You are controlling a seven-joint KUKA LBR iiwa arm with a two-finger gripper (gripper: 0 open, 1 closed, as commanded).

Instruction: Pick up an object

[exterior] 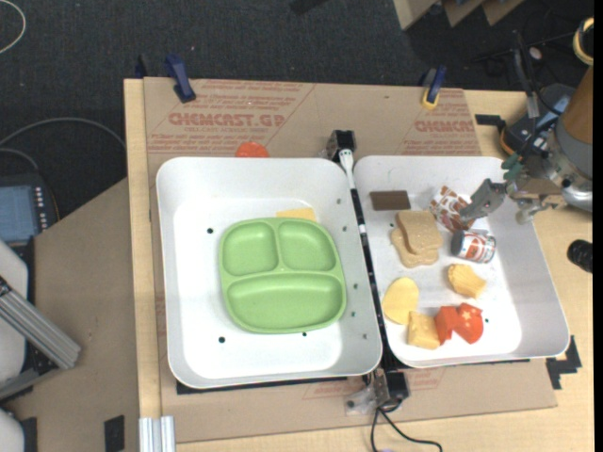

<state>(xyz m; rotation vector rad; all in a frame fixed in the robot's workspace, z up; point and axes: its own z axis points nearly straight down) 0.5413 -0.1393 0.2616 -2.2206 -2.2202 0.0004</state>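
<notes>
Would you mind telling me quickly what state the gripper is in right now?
Gripper: low over the right bin, beside the small can; whether it is open, shut or holding anything cannot be told from this view.

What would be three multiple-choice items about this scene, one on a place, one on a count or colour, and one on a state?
1. Where does the green divided tray lie?
A. In the left bin
B. In the right bin
C. On the floor

2. How many compartments does the tray have?
A. Two
B. Three
C. Five

3. How does the small red and white can lie?
A. Upright in the tray
B. Stacked on the brown block
C. On its side on the bin floor

Answers:
1. A: the tray rests in the middle of the left bin, while the food items are in the right bin.
2. B: two small compartments sit above one long one.
3. C: the can lies on its side in the right bin, beside the bread slice, just below the gripper.
</notes>
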